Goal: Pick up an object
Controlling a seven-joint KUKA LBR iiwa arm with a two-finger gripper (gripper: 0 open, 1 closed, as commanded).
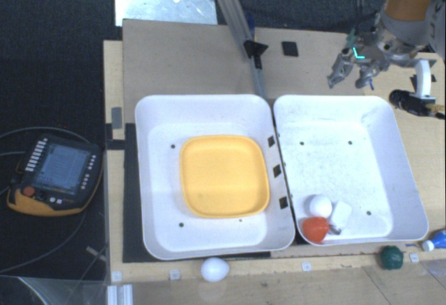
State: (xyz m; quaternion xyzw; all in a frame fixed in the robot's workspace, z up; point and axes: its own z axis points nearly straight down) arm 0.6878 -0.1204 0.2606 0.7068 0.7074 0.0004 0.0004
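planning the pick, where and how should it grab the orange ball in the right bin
Grip the orange ball across its round middle, coming straight down. The bin wall hugs its near-left side and a white ball touches behind, so place the end effector fingers carefully.

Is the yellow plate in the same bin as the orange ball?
No, the yellow plate lies in the left bin, the orange ball in the right bin.

no legible text, labels or numbers

Matt yellow plastic plate (224,175), smooth white bins (209,105).
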